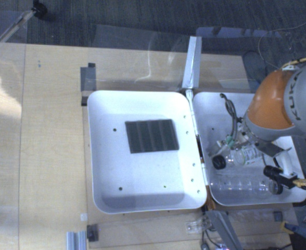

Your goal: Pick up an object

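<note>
A dark grey ribbed rectangular pad lies flat in the middle of the left bin. In the right bin a clear plastic bottle with a black cap lies on its side, cap pointing left. My gripper hangs low over the right bin, right at the bottle's upper side, under the orange band of the arm. The wrist hides part of the bottle, and I cannot make out whether the bottle is gripped.
The raised divider between the two bins runs just left of the gripper. The arm covers the right bin's upper right part. Bare white floor shows along the right bin's front and around the pad in the left bin.
</note>
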